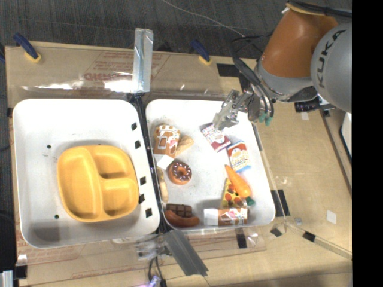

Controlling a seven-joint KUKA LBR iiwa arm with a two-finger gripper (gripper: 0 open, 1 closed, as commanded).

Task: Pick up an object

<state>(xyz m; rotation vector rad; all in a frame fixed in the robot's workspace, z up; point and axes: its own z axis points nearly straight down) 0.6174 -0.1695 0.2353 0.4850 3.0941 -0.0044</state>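
Fingers [226, 119] hover above carton [215, 137]; arm [333, 52] reads KUKA.

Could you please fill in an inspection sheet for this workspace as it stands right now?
Surface: bench bearing two white bins side by side, the left bin and the right bin.
Job's things: in the right bin, a donut, a carrot, a chocolate bar, a small carton and a packet.
Clutter: yellow divided tray in the left bin.
Grippers: gripper over the right bin's far right corner, just above the packet; nothing seen held.
Cables: a thin wire crosses the dark floor behind the bench.
Surroundings: blue clamps on the bench's far edge.
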